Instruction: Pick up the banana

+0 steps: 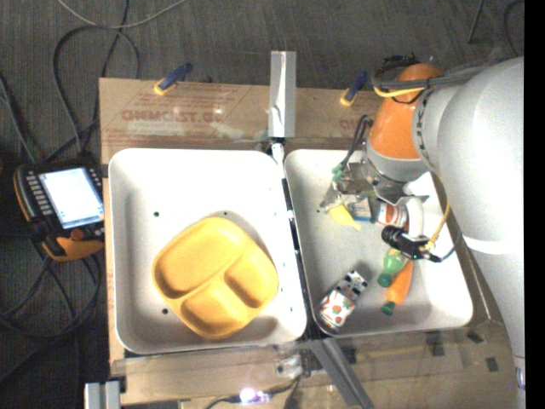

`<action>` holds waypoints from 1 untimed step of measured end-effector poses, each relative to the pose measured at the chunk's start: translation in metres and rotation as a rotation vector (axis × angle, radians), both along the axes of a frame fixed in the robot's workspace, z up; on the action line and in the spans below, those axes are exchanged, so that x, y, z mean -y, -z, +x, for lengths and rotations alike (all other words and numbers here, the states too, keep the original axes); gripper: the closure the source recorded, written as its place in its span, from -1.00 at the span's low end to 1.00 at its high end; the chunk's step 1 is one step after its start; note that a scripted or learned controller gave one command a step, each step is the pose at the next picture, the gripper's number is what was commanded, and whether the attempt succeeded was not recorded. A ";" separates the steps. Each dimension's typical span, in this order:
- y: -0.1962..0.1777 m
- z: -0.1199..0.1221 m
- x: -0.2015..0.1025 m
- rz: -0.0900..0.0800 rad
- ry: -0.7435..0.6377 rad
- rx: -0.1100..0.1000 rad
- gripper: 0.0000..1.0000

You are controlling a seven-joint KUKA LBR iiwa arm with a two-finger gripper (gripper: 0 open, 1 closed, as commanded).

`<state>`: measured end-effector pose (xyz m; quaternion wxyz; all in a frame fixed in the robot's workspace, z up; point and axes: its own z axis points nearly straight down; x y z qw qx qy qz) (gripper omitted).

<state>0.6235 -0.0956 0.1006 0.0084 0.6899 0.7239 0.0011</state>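
Because the two-finger gripper [343, 196] sits low over the upper part of the right shallow white bin [443, 313], directly above a small yellow piece taken to be the banana [344, 216], most of that item is hidden beneath the wrist hardware. Whether the gripper is spread or closed cannot be told from this view, and nothing is visibly held.

Risk assessment (judgement):
- Missed grasp. Only a small yellow edge of the banana shows below the gripper. If the tool is off-centre, it may close on air or clip one end and let the item slip.
- Wall contact. The banana lies near the divider [288, 203] between the two bins. A descent biased toward that side could strike the bin wall.
- Cable snag. A yellow cable [442, 228] loops from the wrist down toward the orange carrot-shaped toy with green top [396, 279]; a lift could drag it across that toy.
- Neighbouring items. The white patterned can lying on its side [341, 299] is well apart from the banana and unlikely to interfere.

Arm pose: the grey arm with orange band [400, 126] enters from the right and bends downward, the wrist pointing steeply into the right bin. The yellow divided plastic tray [216, 275] rests in the left shallow white bin [136, 186], away from the work area.
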 end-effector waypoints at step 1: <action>-0.024 -0.033 0.009 0.009 0.179 -0.016 1.00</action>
